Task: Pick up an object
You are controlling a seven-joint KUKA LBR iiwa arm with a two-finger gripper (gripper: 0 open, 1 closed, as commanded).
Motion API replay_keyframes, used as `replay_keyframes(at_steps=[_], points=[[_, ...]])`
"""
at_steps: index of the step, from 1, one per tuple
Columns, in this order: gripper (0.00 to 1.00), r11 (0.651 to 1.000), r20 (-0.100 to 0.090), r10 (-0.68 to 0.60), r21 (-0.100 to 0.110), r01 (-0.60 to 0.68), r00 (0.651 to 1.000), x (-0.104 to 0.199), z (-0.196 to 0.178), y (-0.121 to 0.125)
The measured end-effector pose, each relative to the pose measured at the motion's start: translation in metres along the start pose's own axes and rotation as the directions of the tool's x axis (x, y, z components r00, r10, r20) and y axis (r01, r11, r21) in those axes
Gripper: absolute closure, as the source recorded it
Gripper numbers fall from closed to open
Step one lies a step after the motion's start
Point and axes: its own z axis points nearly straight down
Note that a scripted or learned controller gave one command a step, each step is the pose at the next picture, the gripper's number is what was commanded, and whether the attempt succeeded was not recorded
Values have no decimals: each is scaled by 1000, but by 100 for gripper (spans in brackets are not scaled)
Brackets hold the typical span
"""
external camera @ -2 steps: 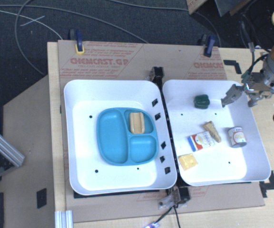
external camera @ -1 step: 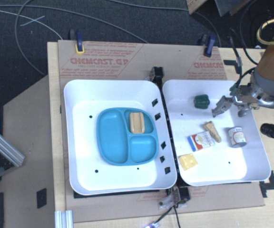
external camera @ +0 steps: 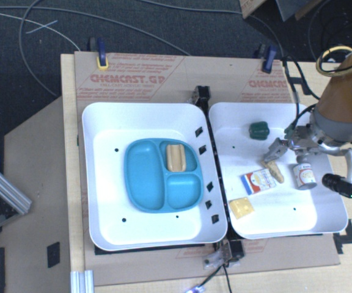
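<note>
My gripper [external camera: 282, 153] hangs over the right bin [external camera: 329, 221], its fingers spread open with nothing between them. One fingertip sits just above a tan bread-like piece [external camera: 276, 173]. A small white can [external camera: 304, 175] lies to the right of it. A red, white and blue packet [external camera: 258, 180] lies just below and left of the gripper. A dark green block [external camera: 259, 129] rests near the bin's far side. A yellow square piece [external camera: 241, 208] sits near the bin's front left corner.
The left bin [external camera: 102, 218] holds a blue divided plate [external camera: 140, 176] with a tan bread piece [external camera: 175, 157] in its upper right compartment. Black clips run along the divider between the bins. Cables trail across the dark floor behind the bench.
</note>
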Motion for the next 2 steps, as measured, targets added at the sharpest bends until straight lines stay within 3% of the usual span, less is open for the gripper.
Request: replay_keyframes(at_steps=[1,2], points=[[0,1000,-4,-2,0,2,1000,3,52,0],[100,1000,-1,-1,-5,1,1000,2,38,1]])
